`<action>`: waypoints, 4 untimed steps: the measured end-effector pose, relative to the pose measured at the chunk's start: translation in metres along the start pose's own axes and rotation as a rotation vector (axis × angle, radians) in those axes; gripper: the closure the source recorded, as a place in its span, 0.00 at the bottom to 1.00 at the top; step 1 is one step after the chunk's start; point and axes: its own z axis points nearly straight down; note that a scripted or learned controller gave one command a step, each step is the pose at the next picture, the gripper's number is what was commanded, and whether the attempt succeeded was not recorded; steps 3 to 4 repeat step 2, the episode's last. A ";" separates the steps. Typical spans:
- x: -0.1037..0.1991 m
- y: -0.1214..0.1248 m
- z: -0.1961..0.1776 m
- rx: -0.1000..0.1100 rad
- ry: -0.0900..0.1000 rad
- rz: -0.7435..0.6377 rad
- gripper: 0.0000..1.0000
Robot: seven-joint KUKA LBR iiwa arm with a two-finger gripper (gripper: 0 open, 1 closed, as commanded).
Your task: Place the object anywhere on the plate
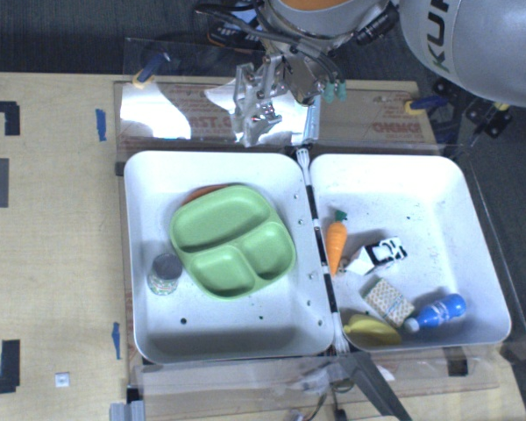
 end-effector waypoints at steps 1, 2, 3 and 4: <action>-0.040 0.034 0.025 -0.001 -0.001 -0.141 1.00; -0.049 0.031 -0.048 -0.001 -0.002 -0.444 1.00; -0.049 0.031 -0.048 -0.001 -0.002 -0.444 1.00; -0.049 0.031 -0.048 -0.001 -0.002 -0.444 1.00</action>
